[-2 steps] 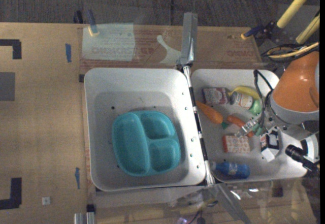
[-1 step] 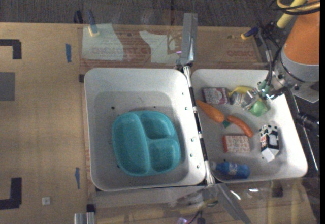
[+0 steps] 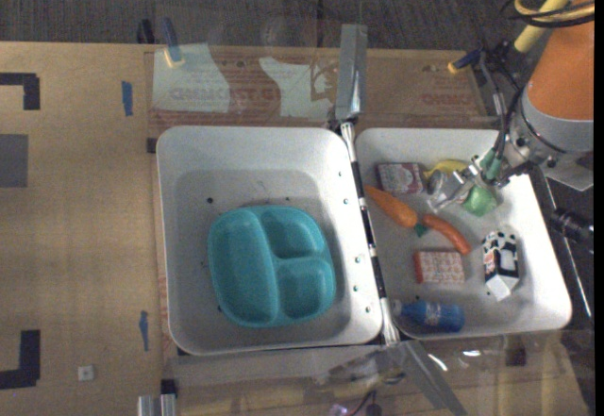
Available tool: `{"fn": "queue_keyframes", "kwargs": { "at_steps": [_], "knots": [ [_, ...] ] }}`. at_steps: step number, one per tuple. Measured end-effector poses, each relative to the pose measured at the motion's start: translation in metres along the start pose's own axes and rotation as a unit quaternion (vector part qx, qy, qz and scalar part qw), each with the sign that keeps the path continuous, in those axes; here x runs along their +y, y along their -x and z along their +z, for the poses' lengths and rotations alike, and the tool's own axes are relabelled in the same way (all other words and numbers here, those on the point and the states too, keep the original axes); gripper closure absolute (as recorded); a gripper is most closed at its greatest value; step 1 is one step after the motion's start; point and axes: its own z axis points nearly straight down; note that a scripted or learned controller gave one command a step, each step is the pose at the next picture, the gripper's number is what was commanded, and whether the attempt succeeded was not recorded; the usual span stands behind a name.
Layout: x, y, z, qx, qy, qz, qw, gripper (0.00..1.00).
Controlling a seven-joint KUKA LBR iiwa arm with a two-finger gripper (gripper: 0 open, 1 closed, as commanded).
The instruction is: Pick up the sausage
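camera view
arm point(image 3: 562, 74): enters from the right, over right bin's point(image 3: 552, 306) far edge
gripper point(image 3: 462, 186): low in right bin's far half, beside green item point(image 3: 479, 200); finger state cannot tell
sausage point(image 3: 446, 232): right bin centre, lying free, next to carrot point(image 3: 393, 208)
left bin point(image 3: 189, 169): 1 teal divided plate point(image 3: 272, 265)

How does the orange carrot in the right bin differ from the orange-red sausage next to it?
The orange carrot has a green tip at its lower right end; the orange-red sausage is one colour throughout. The carrot tapers toward the bin's left wall, the sausage keeps an even width with rounded ends. The carrot lies farther left, the sausage nearer the bin's middle. Both are slim and lie slanted the same way in the right white bin.
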Motion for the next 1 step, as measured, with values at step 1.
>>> {"fn": "queue_keyframes", "kwargs": {
  "at_steps": [1],
  "knots": [
    [0.0141,0.0271,0.1791,0.0,0.0,0.049,0.9988,0.0]
  ]
}}
